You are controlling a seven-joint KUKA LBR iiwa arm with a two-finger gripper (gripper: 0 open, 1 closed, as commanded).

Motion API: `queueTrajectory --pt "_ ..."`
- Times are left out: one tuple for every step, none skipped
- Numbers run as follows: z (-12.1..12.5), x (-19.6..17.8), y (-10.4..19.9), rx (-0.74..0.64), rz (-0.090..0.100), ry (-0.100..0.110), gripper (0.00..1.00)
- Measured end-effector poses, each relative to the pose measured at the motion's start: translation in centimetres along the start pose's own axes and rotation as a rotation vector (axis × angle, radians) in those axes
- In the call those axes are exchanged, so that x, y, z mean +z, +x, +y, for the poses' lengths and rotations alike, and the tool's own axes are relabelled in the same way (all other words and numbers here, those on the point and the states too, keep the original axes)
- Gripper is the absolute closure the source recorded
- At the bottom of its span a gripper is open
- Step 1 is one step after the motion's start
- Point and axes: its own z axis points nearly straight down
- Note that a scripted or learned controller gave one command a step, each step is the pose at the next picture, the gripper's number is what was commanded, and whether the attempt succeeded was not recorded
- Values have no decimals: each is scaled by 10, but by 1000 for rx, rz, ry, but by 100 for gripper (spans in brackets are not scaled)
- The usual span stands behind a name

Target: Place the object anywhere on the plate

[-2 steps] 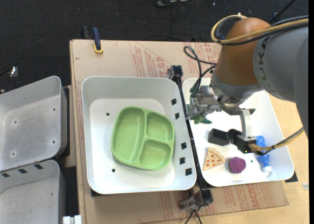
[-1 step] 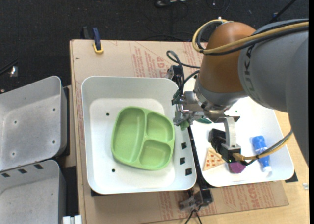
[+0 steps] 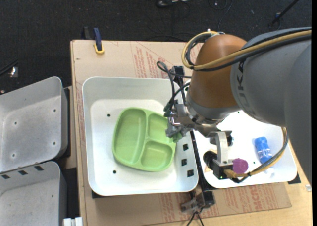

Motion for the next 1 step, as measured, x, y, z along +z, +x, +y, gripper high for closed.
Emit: queueTrajectory --pt "1 0 -2 5 -1 -2 0"
